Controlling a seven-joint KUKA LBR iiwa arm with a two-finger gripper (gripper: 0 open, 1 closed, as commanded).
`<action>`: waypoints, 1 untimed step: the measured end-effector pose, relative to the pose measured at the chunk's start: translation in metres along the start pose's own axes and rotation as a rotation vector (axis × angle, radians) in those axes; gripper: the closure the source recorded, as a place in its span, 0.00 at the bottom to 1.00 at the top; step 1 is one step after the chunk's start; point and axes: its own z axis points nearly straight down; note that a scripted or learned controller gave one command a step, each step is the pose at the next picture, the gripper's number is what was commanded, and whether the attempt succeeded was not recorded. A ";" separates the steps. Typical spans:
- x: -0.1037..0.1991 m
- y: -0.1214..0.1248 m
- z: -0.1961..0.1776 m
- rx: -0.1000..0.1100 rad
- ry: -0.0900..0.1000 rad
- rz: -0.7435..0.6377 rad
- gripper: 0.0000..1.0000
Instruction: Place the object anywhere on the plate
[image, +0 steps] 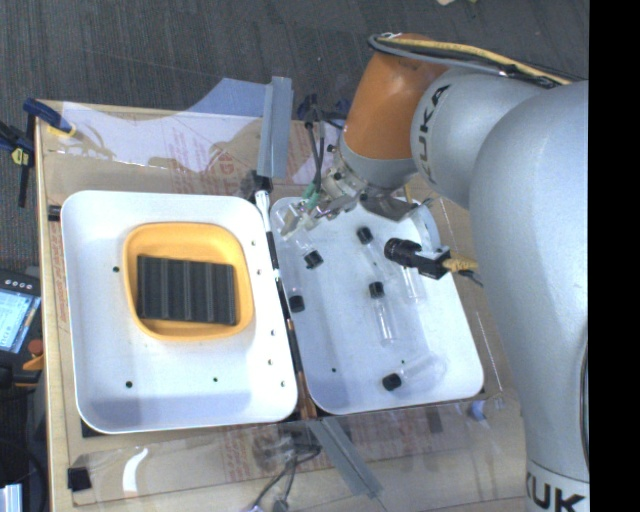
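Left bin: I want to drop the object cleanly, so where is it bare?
The left bin has bare white floor all around the yellow plate, widest below it. The right bin is crowded with clear black-capped tubes.

There are two white bins (90, 400) on the worktop (200, 150). One yellow plate (185, 245) sits in the left bin. Several clear tubes with black caps (383, 320) lie in the right bin.

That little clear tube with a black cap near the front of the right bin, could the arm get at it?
Probably yes. The tube lies apart from the other vials, with bare bin floor around it and nothing over it. The pincer works at the bin's far edge.
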 end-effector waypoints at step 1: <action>0.029 -0.004 -0.052 -0.003 -0.002 -0.137 1.00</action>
